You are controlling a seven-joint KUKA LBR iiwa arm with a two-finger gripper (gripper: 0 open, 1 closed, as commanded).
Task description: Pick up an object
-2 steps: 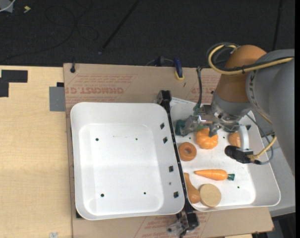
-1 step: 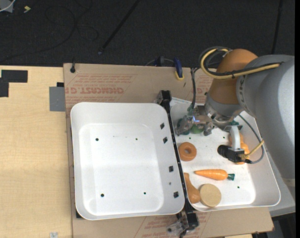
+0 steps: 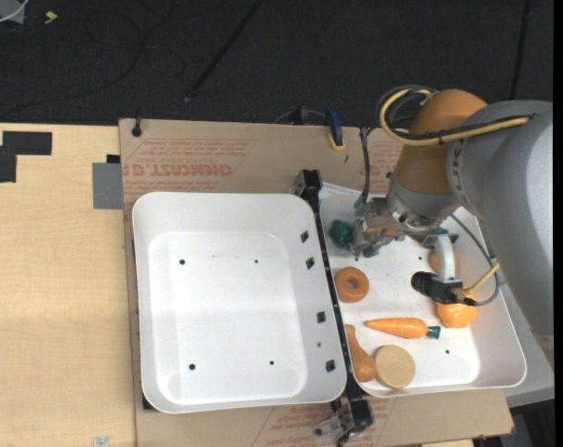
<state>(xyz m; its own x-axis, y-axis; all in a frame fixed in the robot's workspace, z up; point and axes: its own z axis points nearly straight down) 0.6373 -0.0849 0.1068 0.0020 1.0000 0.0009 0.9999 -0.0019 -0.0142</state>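
End effector (image 3: 363, 241) near divider rim (image 3: 324, 250)

Left of the claw (image 3: 368, 238) sits the left bin (image 3: 225, 315), white, its floor dotted with small dark holes. The right bin (image 3: 490, 352) lies under and right of the claw, the two joined by a black strip (image 3: 324, 282) just left of it. Beneath both there's a cardboard sheet (image 3: 216, 161); a blue clamp (image 3: 335, 130) grips its far edge, above the claw. Far left, the wooden bench (image 3: 48, 296) carries black patches (image 3: 20, 152) and a grey patch (image 3: 105, 184). A cable (image 3: 225, 49) crosses the dark floor beyond.
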